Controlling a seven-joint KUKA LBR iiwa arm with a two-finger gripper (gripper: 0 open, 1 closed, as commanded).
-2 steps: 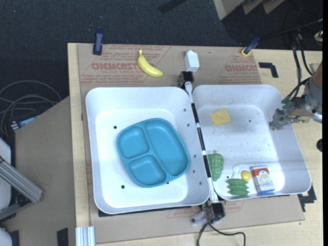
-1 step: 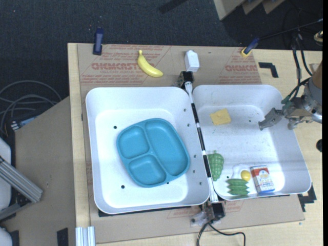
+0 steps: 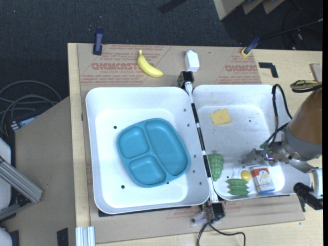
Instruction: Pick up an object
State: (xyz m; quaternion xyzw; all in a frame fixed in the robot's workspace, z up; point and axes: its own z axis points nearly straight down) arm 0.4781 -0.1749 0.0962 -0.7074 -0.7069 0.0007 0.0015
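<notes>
Carton [image 3: 262,180] lies flat, front of right bin [image 3: 241,99], yellow ball [image 3: 246,176] and green pods [image 3: 237,186] just beside. Gripper [image 3: 259,157] hovers just above carton, grip state unclear, nothing seen held. Best bet: drop straight, straddle carton, avoid ball. Green piece [image 3: 216,164] near divider, yellow slice [image 3: 221,117] well apart.

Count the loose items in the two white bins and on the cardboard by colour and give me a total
Blue: 1, divided tray
Yellow: 3, banana, flat yellow piece, small yellow ball
Green: 2, ridged green item, green pods
White and red: 1, small carton
Total: 7
</notes>
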